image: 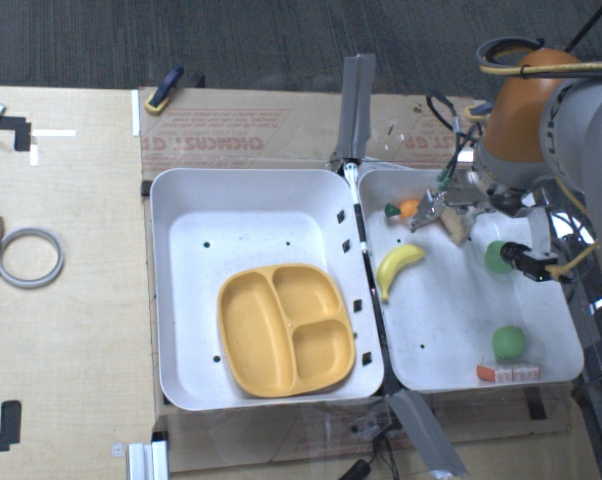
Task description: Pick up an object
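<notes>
- Over the right bin's (571, 353) far edge, the gripper (436, 211) hangs low; whether its claw is wide or narrow cannot be told.
- Just beside it, near the far-left corner: small orange carrot-like item (406, 208).
- Along the left wall: banana (397, 264).
- Near edge: green ball (509, 342), red-and-white packet (508, 372) beside it.
- Right side: another green object (498, 256).
- Left bin (181, 268): yellow divided plate (285, 328).

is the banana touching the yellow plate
Apart. The camera view shows the banana in the right bin and the yellow plate in the left bin, with the bin walls between them.
</notes>
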